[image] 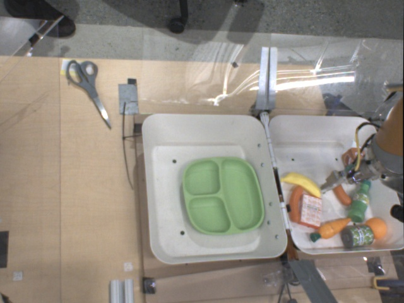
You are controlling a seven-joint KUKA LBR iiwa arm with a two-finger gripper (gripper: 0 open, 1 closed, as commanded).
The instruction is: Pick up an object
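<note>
While the arm reaches in from the right, the gripper hangs low over the right bin; whether it is released or clenched I cannot tell. Candidate objects cluster at that bin's near side: a yellow banana at the left, an orange-and-white packet just beside it, a carrot nearer, a green can touching an orange fruit. A green bottle lies right of the gripper. The left bin holds a green divided plate. Judgement: the banana looks the least crowded target; descend centred across its narrow width, clear of the packet, close fully before lifting.
</note>
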